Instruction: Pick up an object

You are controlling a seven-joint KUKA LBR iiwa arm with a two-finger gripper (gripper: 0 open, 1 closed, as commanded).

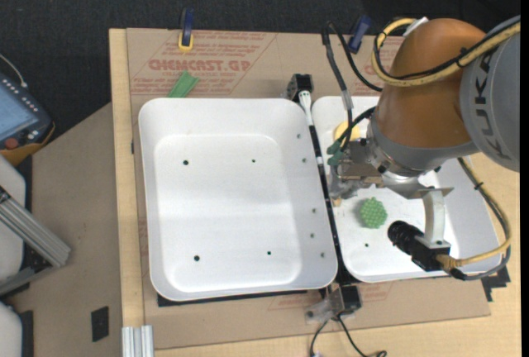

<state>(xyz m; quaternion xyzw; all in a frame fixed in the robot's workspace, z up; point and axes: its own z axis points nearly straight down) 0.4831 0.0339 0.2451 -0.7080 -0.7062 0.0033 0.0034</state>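
In the camera view, we see the gripper (347,178) low over the right bin (467,219), close to the wall that this bin shares with the left bin (223,105). The wrist housing covers the jaws from above, so we cannot tell whether they are spread or pressed together, and we see nothing held between them.

The likeliest thing to pick is a green knobbly ball (372,213) resting on the right bin's floor. It lies just beside the gripper, toward the near edge of the bench and a little away from the shared wall. It is round, so we judge that no long axis needs matching. What matters is the short sideways shift that would put the gripper over it. A yellow object (345,131) peeks out on the far side of the gripper, mostly hidden by the arm, and we cannot say what it is.

The arm (426,83) reaches in from the right. Its orange band is bulked over the bin's far half and the wrist is bent steeply downward, so the tool points at the floor near the dividing wall.
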